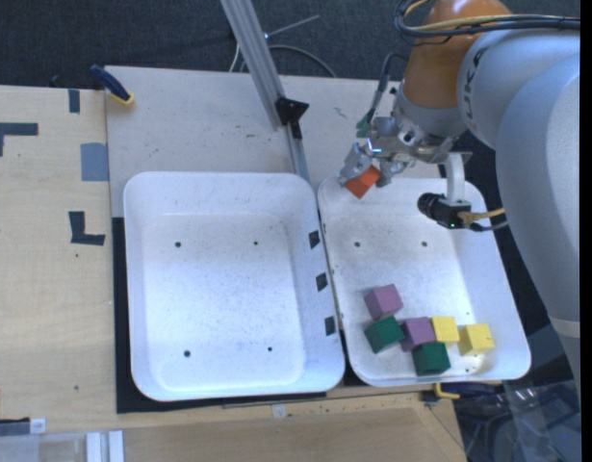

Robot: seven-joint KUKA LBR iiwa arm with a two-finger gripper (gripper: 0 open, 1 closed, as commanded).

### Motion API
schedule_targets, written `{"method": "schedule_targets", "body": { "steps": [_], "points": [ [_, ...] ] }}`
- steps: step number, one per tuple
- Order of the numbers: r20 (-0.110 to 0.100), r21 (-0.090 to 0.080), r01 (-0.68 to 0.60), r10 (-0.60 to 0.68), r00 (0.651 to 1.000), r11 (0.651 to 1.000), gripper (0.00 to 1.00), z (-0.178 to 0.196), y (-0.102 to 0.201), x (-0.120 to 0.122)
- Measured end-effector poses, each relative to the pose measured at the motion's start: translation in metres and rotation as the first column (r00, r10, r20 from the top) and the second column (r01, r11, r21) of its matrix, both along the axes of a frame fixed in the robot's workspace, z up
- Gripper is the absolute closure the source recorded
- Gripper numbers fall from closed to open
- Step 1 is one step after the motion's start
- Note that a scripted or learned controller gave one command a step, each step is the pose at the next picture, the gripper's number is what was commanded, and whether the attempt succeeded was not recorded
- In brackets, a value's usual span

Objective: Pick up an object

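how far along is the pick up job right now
The grab looks done: the hand sits above the far edge of the right bin with an orange block between its fingers, seemingly lifted off the bin floor. In hand is carrying that block. Left behind in the right bin's near corner are two purple blocks, two green blocks and two yellow blocks, untouched. Whether the grip is secure is hard to judge.

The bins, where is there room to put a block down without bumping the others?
The left bin has bare floor from wall to wall. In the right bin, the middle stretch is bare, between the gripper with its orange block at the far end and the blocks. The near end is crowded: purple, green and yellow blocks huddle together.
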State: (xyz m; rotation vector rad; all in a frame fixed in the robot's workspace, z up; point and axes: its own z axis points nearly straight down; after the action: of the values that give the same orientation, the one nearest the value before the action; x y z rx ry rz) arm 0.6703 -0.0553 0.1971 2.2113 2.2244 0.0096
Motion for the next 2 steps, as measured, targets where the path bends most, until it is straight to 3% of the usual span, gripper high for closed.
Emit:
{"method": "schedule_targets", "body": {
  "steps": [2],
  "points": [
    [-0.015,0.002,-0.003,0.003,1.0,1.0,1.0,-0.006,0.136,-0.122]
  ]
}}
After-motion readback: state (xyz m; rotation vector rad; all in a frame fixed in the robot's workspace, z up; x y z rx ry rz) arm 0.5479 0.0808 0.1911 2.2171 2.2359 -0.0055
